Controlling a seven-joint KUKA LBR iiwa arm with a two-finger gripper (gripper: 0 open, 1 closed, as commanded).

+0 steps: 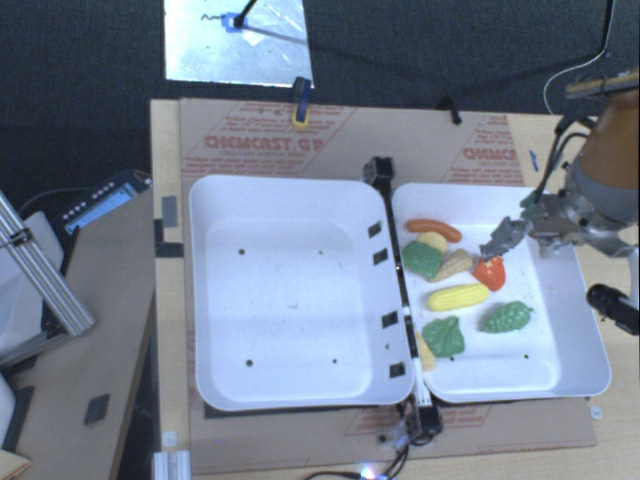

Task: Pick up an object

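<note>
The right bin (pixel 575 368) holds several toy foods. Among them are an orange-red sausage (pixel 433 229), a green pepper (pixel 421 260), a beige piece (pixel 457 263), a red pepper (pixel 490 272), a yellow corn cob (pixel 457 296), a green bumpy cluster (pixel 505 317) and a green leafy piece (pixel 444 336). My gripper (pixel 497 241) reaches in from the right and hangs low over this bin. Its tip is just above the red pepper's upper edge. From this angle I cannot tell whether it touches the pepper.
The left bin (pixel 290 186) lies beside the right one, with a black divider strip (pixel 392 268) between them. A small yellow piece (pixel 427 353) sits against the divider. The arm's grey body and orange band (pixel 610 158) overhang the right bin's far right side.
</note>
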